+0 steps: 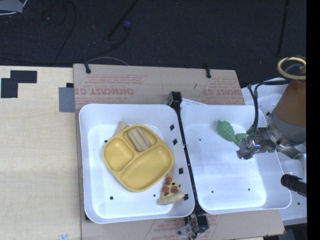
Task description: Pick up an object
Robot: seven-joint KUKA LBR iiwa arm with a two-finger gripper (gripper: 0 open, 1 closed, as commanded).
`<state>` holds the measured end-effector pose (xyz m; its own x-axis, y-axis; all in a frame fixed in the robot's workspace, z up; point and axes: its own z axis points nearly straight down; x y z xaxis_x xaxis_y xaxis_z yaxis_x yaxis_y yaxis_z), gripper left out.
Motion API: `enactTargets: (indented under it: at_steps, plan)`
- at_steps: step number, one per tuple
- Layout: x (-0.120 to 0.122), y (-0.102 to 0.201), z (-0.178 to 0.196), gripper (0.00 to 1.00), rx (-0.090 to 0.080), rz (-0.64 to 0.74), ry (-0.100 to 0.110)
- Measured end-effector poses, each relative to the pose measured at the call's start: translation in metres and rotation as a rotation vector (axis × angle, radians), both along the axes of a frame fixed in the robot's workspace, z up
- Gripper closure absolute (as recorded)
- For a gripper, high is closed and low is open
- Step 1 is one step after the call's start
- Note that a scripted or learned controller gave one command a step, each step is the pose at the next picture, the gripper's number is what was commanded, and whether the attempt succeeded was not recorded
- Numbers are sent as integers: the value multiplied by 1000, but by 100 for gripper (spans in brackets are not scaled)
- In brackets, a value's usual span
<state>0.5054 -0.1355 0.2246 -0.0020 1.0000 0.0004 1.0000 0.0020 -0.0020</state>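
A green leafy toy lies in the right bin, near its far right part. My gripper hangs just to the right of it and slightly nearer the camera, close to the toy's right end. Whether the two touch is not clear from here. In the left bin a yellow divided plate holds a tan hot-dog toy in its far compartment. A toy pizza slice rests by that bin's near right corner.
A black divider runs between the two bins. The arm with its orange band comes in over the right bin's right wall. Brown cardboard lies under both bins, with a pale wooden bench top to the left.
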Motion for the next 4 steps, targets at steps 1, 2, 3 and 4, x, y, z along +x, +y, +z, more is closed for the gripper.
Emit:
enactTargets:
  at_steps: [1, 2, 3, 4]
  plan:
    - [7, 47, 5, 100, 1, 2, -1]
    - [29, 105, -2, 100, 1, 4, 0]
    - [44, 155, -12, 100, 0, 0, 1]
    - [70, 202, -12, 100, 0, 1, -1]
